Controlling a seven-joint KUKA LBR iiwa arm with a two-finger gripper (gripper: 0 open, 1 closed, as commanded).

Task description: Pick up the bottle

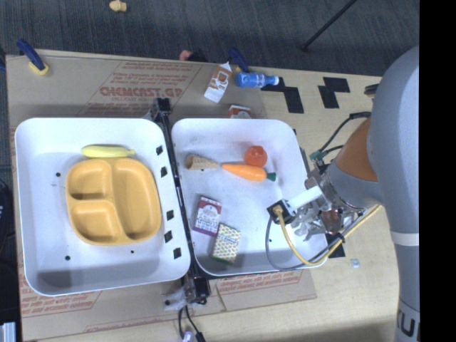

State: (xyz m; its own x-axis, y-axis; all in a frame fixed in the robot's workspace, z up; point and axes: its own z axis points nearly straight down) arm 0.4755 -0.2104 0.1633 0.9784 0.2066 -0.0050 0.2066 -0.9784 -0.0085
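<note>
bins 2 (28, 191) | tray 1 (112, 199) | banana 1 (107, 151) | carrot 1 (244, 171) | cartons 2 (207, 216) | bottle 1 (255, 80)

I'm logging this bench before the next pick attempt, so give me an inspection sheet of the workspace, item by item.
Surface: bench with printed cardboard under two white bins, left bin and right bin.
Job's things: blue bottle lying on the bench beyond the right bin, outside both bins.
Clutter: yellow divided plate and banana in the left bin; carrot, tomato, two small boxes in the right bin; carton beside the bottle.
Grippers: hand at the right bin's right edge, far from the bottle.
Cables: yellow cable looping below the hand.
Surroundings: dark carpet, small yellow item on it.
</note>
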